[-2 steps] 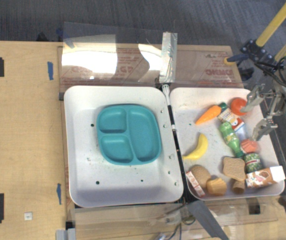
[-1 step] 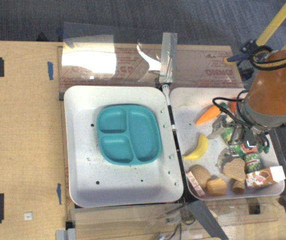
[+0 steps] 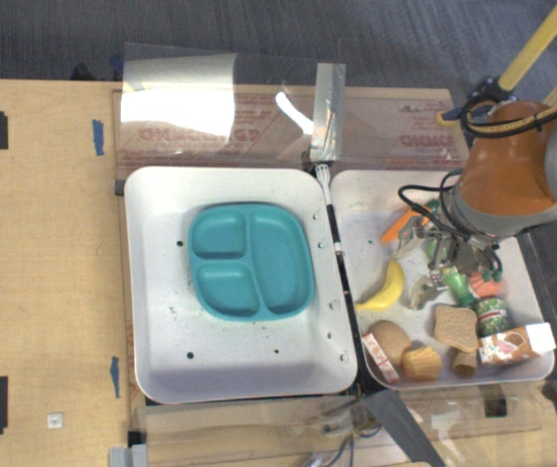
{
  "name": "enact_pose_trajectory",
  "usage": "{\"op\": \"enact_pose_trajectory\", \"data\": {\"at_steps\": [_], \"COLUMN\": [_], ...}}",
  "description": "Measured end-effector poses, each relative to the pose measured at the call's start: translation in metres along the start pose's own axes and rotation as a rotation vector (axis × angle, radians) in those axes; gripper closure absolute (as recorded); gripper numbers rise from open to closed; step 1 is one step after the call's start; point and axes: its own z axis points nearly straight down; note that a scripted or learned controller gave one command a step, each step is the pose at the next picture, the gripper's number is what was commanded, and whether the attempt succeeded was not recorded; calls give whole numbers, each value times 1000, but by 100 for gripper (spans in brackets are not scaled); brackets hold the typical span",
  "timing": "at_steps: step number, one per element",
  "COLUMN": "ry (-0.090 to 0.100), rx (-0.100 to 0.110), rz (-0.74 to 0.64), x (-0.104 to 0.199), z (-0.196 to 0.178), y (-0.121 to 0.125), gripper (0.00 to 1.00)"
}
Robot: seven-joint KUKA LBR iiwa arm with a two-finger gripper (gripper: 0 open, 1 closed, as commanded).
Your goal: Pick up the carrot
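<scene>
Nearest the camera, along the front wall of the right bin [image 3: 527, 376], sit a juice carton [image 3: 512, 346], a slice of bread [image 3: 456, 327], a small brown bun [image 3: 421, 361] and a rounder roll [image 3: 389, 337]. The banana [image 3: 386, 287] lies behind the roll, and it serves as the landmark here. Just right of the banana the pincer [image 3: 451, 259] hangs low among a green can [image 3: 491, 311] and other small items; whether it is spread or pressed together I cannot tell, since cables and clutter hide it. The carrot [image 3: 396, 229] lies just behind the banana, toward the far wall, and seems to rest free in the bin, just left of the pincer. Left of the banana, in the other bin [image 3: 152, 290], is 1 teal tray [image 3: 252, 261] with 3 sections.

The step in hand looks like the approach. Next the pincer should shift left over the carrot, line up across it and descend.
</scene>
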Motion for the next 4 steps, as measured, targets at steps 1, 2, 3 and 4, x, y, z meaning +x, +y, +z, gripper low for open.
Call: {"op": "enact_pose_trajectory", "data": {"at_steps": [1,2,3,4], "ry": [-3,-18,-4,-2], "rx": [-1,2,3,-1], "rz": [-135,-136,-344,-347], "x": [-58,-62,-87,-87], "z": [8,-7,-47,-45], "y": [24,25,-47,-45], "gripper": [0,100,100,0]}}
